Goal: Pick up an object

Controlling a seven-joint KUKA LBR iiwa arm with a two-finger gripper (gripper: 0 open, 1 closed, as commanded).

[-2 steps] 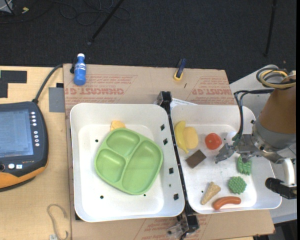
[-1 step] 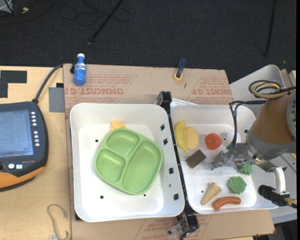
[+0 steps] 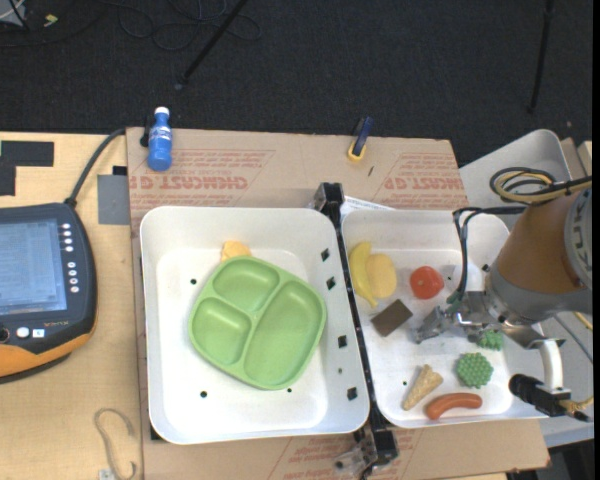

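Two shallow white bins sit side by side on a cardboard-covered bench [image 3: 280, 173]. The left bin [image 3: 170, 268] holds one green divided plastic plate [image 3: 257, 321]. The right bin [image 3: 400, 233] holds six small things: a yellow banana [image 3: 370, 274], one red tomato [image 3: 426, 282], a brown block [image 3: 391, 318] just left of the gripper [image 3: 435, 326], one green knobbly ball [image 3: 473, 370], a tan cone [image 3: 421, 386] and a red sausage [image 3: 453, 405] below it. The grey metal blurs; I cannot tell how it is set.

Lab: teach pendant [image 3: 25, 273], cabled bench [image 3: 50, 168]
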